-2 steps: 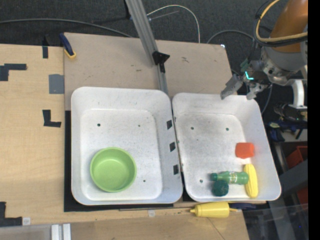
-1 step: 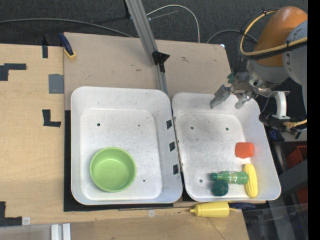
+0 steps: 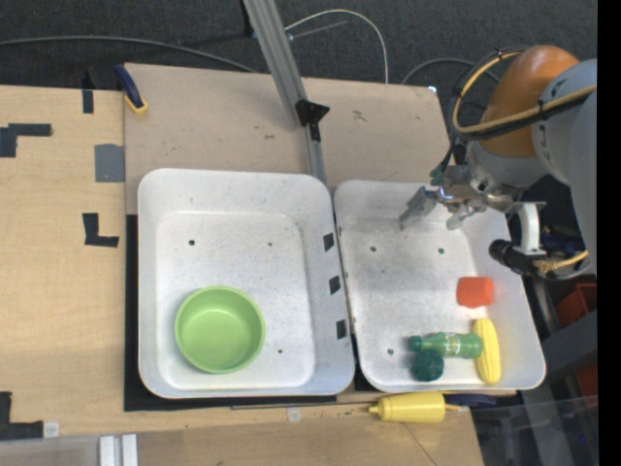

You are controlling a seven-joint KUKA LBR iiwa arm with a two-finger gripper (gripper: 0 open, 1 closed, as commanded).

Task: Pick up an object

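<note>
The two-finger metal tool [image 3: 430,212] hangs over the upper part of the right shallow white plastic bin [image 3: 388,280], its fingers spread apart with nothing between them. One finger [image 3: 412,209] points down and to the left above the bin's bare floor; the other sits nearer the wrist. Behind the tool, the grey arm with its orange band [image 3: 529,90] reaches in from the right.

Lower in the same bin, well apart from the tool, a small orange-red block [image 3: 474,292] lies near the right wall. Below it a yellow banana-shaped toy [image 3: 487,349] rests along the right side, touching the end of a green plastic bottle [image 3: 444,345] lying on its side. A dark teal rounded piece [image 3: 426,365] sits just under the bottle.

In the left shallow white plastic bin [image 3: 233,202], a lime-green round bowl [image 3: 219,329] stands upright in the lower left corner.

On the light wooden counter [image 3: 58,260], just outside the right bin's lower edge, lies a yellow squeeze bottle [image 3: 411,408].
</note>
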